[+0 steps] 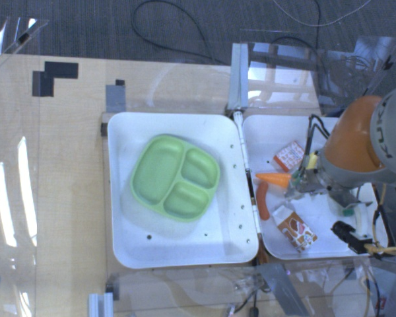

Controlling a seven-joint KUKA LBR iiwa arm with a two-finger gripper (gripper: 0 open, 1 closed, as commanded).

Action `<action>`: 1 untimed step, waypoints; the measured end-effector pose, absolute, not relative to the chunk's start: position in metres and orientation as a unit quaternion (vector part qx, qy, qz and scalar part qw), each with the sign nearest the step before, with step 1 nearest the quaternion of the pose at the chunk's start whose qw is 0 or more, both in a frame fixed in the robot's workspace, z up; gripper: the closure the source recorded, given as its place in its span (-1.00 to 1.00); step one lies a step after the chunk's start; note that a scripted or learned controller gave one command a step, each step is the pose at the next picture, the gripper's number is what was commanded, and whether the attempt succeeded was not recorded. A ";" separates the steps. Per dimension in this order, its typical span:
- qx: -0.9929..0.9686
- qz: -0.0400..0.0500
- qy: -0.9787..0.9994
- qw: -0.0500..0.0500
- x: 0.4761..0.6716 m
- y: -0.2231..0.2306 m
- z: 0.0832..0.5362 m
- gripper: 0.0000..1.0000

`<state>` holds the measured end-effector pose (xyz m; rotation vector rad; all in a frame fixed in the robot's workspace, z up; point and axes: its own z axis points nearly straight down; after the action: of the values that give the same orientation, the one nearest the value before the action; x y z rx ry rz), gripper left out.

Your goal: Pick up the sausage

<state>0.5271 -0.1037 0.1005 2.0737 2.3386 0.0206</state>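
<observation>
Sausage (263,201) in right bin, just left of gripper (297,185)

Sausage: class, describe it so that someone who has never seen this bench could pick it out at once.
Find the right bin of the two white ones. Along its left wall, near the divider, lies the sausage, just below the carrot. It is a slim, reddish-brown, slightly curved link lying lengthwise, unlike the pointed orange carrot and the flat printed packets.

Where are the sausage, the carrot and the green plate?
Reddish-brown curved sausage (263,201): camera view, its middle.
Orange pointed carrot (273,177): camera view, middle of its body.
Light green three-section plastic plate (175,177): camera view, central ridge between sections.
</observation>
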 end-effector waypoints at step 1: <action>0.663 0.006 0.748 0.008 0.527 -0.104 0.100 -1.00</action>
<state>0.5270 -0.1038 0.1004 2.0741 2.3387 0.0202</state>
